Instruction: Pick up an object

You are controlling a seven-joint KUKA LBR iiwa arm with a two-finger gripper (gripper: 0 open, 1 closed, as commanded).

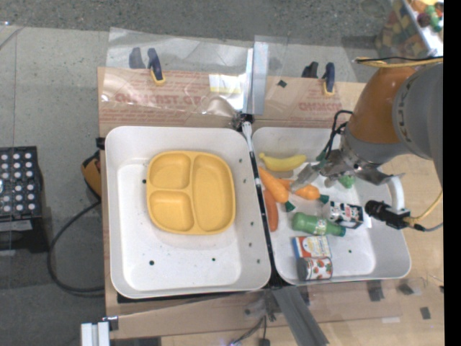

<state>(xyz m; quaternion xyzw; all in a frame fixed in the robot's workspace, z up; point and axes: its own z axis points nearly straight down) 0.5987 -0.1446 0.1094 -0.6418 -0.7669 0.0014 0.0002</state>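
Though much of it is covered, the wooden bench point(425, 265) is the biggest thing, and two flat white bins sit on it side by side. The grey arm point(425, 114) with its orange band comes in from the right, above the right bin.

The left bin point(130, 265) holds a yellow plate point(191, 192) with three sections. The plate lies flat in the upper middle of that bin. The right bin point(382, 254) holds all the small things that could be picked up.

The gripper point(325, 170) hangs low over the upper part of the right bin. I cannot tell if it is open or closed, or if it has hold of anything.

A banana point(282, 162) lies flat near the back wall of the right bin, just left of the gripper. Below the banana, a fat carrot point(274, 184) lies at a slant by the bin's left wall. A thin carrot point(271, 215) lies below it, along the same wall.

A green bottle point(317, 225) lies on its side in the middle of the bin. Near the front wall there is a small carton point(311, 247), with a can point(315, 268) just below it. They look like they touch.

A little black and white thing point(347, 213) lies just right of the bottle. A small orange piece point(307, 192) lies just below the gripper, close to the fat carrot's tip.
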